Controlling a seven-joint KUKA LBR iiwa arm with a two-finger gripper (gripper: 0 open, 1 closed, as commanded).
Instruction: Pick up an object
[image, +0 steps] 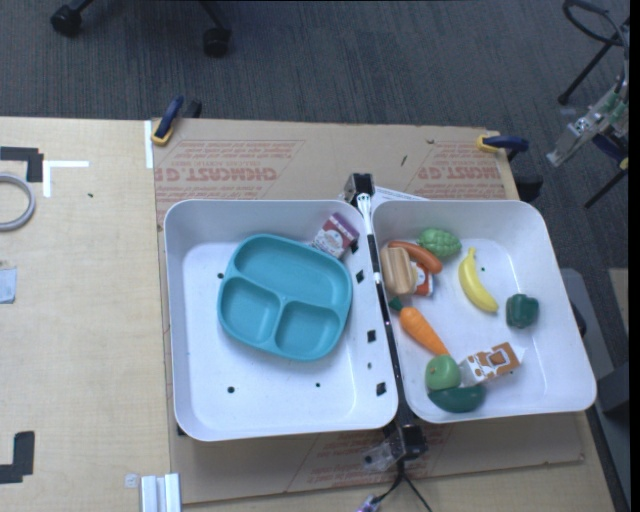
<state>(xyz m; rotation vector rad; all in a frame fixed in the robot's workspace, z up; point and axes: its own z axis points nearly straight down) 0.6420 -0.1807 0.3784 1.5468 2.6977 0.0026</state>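
Note:
The right bin (560, 300) holds several toy foods. A yellow banana (477, 281) lies near its middle, and a dark green pepper (521, 311) sits to the banana's right. At the back are a leafy green piece (439, 242) and a hot dog in a bun (404, 268). An orange carrot (423, 331) lies along the left wall. In the front corner a green apple (441, 373), a small orange and white carton (492, 362) and a dark green vegetable (459, 399) sit close together. In the left bin (190, 330), a teal divided plate (285, 297) lies flat, with a small printed packet (335, 236) behind it.
Both bins rest on a cardboard sheet (230, 165) on the wooden bench (75, 330). Black clips (359, 187) join the bins at their shared wall. Blue and yellow clamps (168, 118) hold the cardboard's back corners. A metal stand with cables (597, 112) rises at the far right, over the carpet.

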